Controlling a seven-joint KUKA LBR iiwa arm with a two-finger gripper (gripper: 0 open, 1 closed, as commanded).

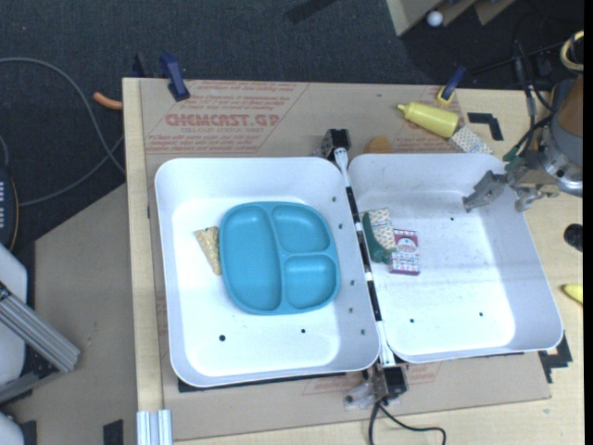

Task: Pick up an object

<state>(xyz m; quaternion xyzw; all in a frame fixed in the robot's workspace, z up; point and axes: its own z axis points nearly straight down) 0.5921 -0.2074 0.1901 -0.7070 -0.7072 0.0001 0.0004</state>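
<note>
Robot hand (501,191) hovers at the right bin's (463,336) upper right edge, fingers spread and empty.
A small printed packet (405,251) lies at the bin's left side, beside a green item (377,233); a blue divided plate (279,255) sits in the left bin (259,355).

— Any text you can read?
— Red print on the desk (232,119), above the left bin: "CHEMCAST GP". The smaller lines around it are too blurred.
— And the packet (405,251)?
— It has a printed label, but too small to read.
</note>
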